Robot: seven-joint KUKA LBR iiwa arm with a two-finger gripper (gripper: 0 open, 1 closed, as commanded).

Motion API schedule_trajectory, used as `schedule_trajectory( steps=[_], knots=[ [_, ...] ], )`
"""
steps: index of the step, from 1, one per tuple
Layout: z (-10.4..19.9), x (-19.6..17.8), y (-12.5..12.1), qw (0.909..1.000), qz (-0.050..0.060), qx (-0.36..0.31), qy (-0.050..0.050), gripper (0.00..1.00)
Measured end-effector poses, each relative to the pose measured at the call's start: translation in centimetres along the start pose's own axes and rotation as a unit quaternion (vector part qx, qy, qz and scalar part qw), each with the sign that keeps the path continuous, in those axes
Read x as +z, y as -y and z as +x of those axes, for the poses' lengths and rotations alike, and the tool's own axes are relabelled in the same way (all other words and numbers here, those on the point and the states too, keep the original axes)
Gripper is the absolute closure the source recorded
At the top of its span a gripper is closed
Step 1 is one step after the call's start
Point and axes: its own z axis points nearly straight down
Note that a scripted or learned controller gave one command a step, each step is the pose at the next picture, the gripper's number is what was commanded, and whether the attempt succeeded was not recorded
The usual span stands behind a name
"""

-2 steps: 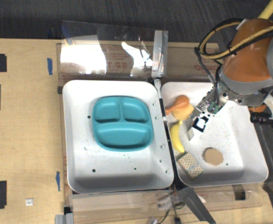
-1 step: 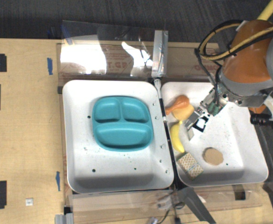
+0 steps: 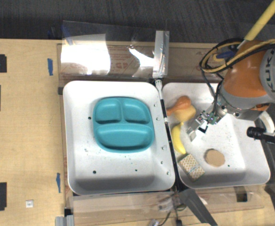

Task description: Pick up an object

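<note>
The gripper (image 3: 199, 125) hangs low inside the right bin (image 3: 250, 173), in the middle-right of the frame, and nothing sits between its fingers; whether they are spread or closed I cannot tell from this slant. No object is picked yet, so I judge the step in hand to be the approach and descent onto a target. The nearest candidates lie just left of the gripper: an orange-pink fruit-like piece (image 3: 182, 108) toward the bin's upper left and a yellow banana (image 3: 177, 140) lying along the left wall. To do this well, I would say the arm should centre over one item, not the gap between them, and turn the fingers across the banana's narrow width, not along its length; the wall close by leaves little room on that side. The round tan disc (image 3: 215, 157) lower in the bin sits apart from the others and looks flat, probably harder to pinch. A speckled square packet (image 3: 192, 165) rests at the bin's lower left corner. The left bin (image 3: 81, 168) holds a teal divided plate (image 3: 123, 124), upright, its three compartments bare.
</note>
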Motion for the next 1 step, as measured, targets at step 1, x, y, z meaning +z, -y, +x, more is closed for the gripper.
schedule_trajectory(
  steps=[1],
  knots=[
    [-0.32, -1.34, -0.23, 1.0, -0.004, 0.0, 0.006, 1.0]
  ],
)
